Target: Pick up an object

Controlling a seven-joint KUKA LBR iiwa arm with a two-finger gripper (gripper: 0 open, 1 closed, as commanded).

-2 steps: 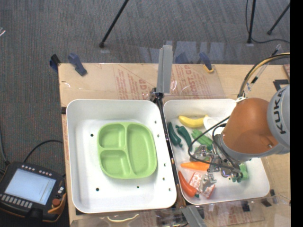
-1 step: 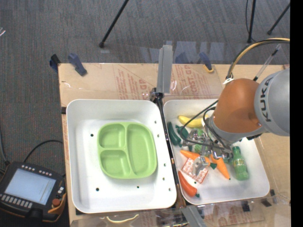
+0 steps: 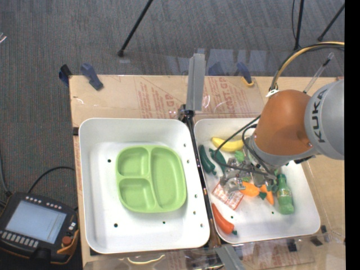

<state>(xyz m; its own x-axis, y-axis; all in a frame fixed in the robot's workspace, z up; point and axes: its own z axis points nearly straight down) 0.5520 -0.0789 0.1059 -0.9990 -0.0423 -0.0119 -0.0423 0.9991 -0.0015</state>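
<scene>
Gripper (image 3: 235, 178) low in the right bin (image 3: 306, 221); finger state cannot be determined. At its 6 o'clock lies a red-and-white flat packet (image 3: 227, 195). Orange carrot (image 3: 223, 220) at 6 o'clock, near the bin's edge.

We see the right bin (image 3: 312, 218) crowded around the gripper (image 3: 239, 178): a banana (image 3: 226, 145) behind it, green pieces (image 3: 212, 161) to its left, a red-and-white packet (image 3: 229, 196) and a green bottle (image 3: 284, 198) in front. The bin's near right corner lies bare. In the left bin (image 3: 93, 151), bare floor rings the green divided plate (image 3: 151, 179).
</scene>
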